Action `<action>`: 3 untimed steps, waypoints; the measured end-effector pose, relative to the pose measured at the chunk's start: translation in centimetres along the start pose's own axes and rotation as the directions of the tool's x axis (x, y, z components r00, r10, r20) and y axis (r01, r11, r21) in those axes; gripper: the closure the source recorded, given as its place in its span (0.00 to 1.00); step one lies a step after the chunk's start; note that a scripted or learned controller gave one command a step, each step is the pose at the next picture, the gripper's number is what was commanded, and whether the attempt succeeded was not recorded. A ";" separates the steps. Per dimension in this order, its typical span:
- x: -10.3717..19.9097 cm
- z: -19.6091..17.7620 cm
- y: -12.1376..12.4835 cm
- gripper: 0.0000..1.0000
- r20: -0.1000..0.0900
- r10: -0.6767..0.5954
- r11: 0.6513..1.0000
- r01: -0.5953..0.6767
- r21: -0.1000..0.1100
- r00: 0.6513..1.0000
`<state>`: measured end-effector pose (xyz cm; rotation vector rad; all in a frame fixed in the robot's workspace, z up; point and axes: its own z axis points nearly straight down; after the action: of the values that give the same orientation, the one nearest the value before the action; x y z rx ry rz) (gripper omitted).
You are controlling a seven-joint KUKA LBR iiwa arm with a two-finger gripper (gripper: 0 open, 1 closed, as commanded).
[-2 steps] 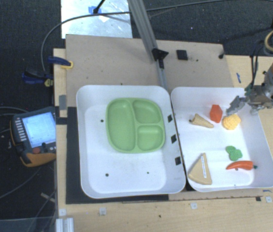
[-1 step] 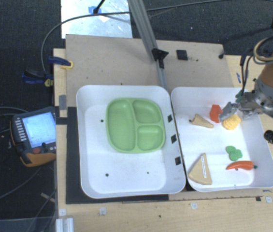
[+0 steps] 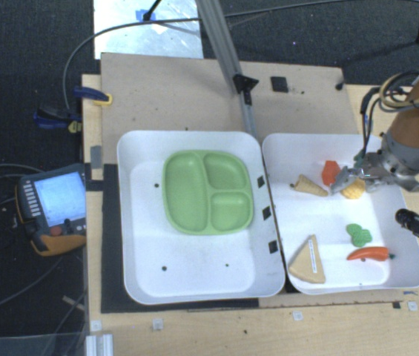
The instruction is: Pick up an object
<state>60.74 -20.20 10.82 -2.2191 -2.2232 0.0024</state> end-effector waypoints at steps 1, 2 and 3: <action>-0.1 2.2 0.2 0.00 0.001 0.000 1.000 0.000 -0.006 1.000; 0.0 0.9 0.4 1.00 0.002 -0.002 1.000 0.002 -0.013 1.000; 1.0 -4.4 0.9 1.00 0.001 -0.006 1.000 0.006 -0.009 1.000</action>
<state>61.68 -19.23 15.25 -2.2177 -2.2343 -0.0066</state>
